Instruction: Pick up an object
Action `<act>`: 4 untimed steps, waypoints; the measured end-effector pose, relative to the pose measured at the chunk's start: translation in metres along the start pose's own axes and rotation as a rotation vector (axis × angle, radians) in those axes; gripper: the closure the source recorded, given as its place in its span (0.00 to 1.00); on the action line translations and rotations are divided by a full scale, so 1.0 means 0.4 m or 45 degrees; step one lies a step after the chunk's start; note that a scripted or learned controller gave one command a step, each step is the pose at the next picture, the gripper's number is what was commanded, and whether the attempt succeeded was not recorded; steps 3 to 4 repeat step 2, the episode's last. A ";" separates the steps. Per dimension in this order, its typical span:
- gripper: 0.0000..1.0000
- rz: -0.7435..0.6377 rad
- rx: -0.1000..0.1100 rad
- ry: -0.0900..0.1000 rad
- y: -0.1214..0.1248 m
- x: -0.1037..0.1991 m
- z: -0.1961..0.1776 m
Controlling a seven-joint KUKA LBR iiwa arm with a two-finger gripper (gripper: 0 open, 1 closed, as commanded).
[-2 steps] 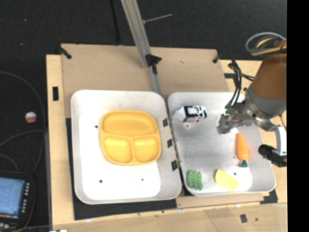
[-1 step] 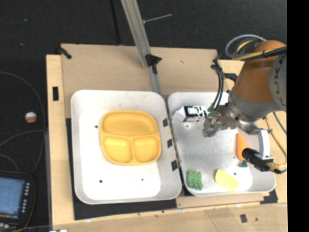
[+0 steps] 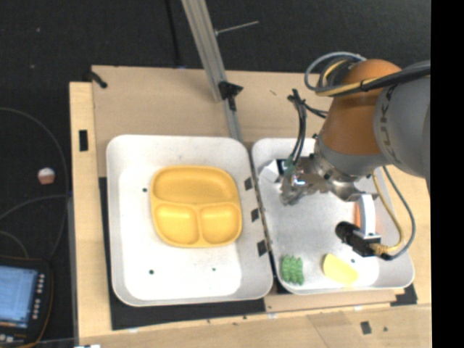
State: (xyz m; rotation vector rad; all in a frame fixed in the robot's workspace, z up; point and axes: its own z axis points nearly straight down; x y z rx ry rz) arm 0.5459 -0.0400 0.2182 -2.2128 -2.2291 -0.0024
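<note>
Closest to you in the right bin is the green block. It sits in the near corner on the side facing the left bin, with its slightly longer side running near-to-far. Just to the view's right of the green block, not touching it, you've got a yellow lump. Its long axis lies across the view, tipped a little, against the same near wall. Both sit tight to the rim, so your open room is the bare floor just beyond the green block. Farther back from the green block, the gripper hangs low over that bin. You can't tell whether it's open, shut or holding anything, it's too cluttered there. Off to the view's left of the green block, the left bin carries a yellow divided plate. Bare desk runs behind it all.
</note>
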 end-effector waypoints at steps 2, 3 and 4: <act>1.00 -0.001 0.000 0.000 -0.010 0.277 -0.007; 1.00 -0.001 0.000 0.000 -0.010 0.277 -0.007; 1.00 -0.001 0.000 0.000 -0.010 0.277 -0.007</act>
